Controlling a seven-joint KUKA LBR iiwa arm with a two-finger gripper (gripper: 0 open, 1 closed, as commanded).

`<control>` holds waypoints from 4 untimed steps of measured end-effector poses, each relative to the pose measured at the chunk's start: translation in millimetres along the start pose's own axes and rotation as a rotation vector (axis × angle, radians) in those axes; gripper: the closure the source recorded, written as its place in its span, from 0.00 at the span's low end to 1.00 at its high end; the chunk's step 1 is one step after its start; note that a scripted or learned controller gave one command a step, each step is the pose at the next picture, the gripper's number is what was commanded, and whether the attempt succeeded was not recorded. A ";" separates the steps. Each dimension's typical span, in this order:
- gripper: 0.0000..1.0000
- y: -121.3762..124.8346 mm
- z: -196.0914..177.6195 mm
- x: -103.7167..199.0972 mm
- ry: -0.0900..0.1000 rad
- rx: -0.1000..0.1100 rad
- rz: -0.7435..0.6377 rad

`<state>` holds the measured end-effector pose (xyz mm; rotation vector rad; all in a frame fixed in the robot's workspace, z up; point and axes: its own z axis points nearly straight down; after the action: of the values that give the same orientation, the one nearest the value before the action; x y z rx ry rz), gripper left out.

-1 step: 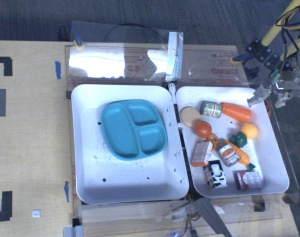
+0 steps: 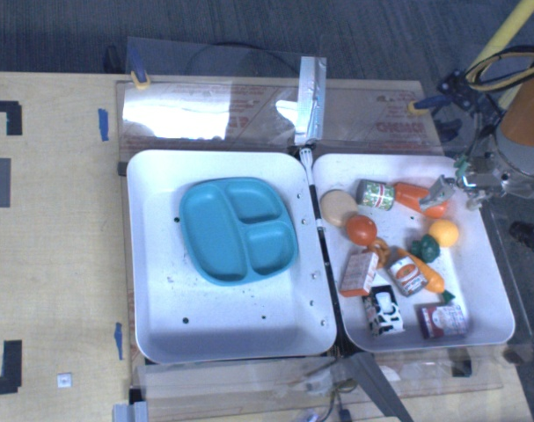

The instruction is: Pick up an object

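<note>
1. Orange plastic draws the eye first: a toy carrot [image 2: 414,195] lies at the upper edge of the right bin [image 2: 500,310], just beside and slightly below-left of the pincer [image 2: 449,185], which hovers at the bin's upper right corner.
2. The pincer's metal tips sit close to the carrot's thick end; I cannot tell whether they are released or clenched, and nothing is visibly between them.
3. The arm comes in from the right, so this near corner looks like the easiest reach, which likely explains the carrot as target.
4. Left of the carrot, touching it, lies a small green-labelled jar [image 2: 376,194]; a yellow ball [image 2: 443,233] rests just below the pincer.
5. Further below-left, the other toys are heaped loosely, touching one another, as if tipped in.
6. Well off to the left, a blue divided tray [image 2: 238,229] lies in the left bin [image 2: 152,262].
7. The carrot looks smooth, tapered and lying flat, so it may slip.
</note>
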<state>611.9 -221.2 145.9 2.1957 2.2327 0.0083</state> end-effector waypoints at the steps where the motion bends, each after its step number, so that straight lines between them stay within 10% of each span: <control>1: 0.00 -1.5 4.3 0.5 -0.004 -0.016 -0.026; 4: 0.00 -0.9 7.0 0.6 -0.009 -0.034 -0.076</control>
<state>611.0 -220.7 138.9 2.0886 2.2920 0.0352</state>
